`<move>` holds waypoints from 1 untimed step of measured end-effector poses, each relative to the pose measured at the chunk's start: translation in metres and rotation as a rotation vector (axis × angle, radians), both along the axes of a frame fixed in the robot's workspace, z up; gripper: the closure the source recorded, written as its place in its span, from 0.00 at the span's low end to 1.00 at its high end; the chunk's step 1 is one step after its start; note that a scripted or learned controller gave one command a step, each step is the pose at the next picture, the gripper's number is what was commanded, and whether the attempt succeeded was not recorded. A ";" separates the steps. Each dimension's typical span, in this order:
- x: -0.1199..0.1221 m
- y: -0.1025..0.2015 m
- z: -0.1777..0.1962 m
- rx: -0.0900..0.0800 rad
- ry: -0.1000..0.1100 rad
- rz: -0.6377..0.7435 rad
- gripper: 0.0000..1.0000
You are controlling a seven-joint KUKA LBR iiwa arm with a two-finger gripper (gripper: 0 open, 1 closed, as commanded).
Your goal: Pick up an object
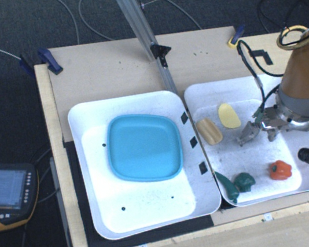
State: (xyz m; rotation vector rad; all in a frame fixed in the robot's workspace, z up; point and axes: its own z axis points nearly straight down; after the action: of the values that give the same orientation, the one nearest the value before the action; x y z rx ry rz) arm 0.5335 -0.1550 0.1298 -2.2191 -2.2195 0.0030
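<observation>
The gripper (256, 132) is hovering in the right bin (241, 83), fingers apparently spread and grasping nothing. The yellow piece (229, 115) is lying just beside it, not yet picked.

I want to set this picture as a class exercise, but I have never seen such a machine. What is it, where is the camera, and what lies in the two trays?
One camera looks down at a slant on a bench. A grey robot arm with an orange band reaches in from the right; its gripper hangs over the right bin, holding nothing. That bin contains a yellow piece, a tan piece, a green piece and a red piece. The left bin holds a blue plate.
</observation>
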 end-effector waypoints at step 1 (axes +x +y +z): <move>-0.001 0.000 -0.036 0.000 -0.001 0.000 0.00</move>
State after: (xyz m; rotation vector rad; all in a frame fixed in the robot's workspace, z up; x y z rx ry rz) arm 0.5328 -0.1547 0.0939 -2.2193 -2.2203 0.0024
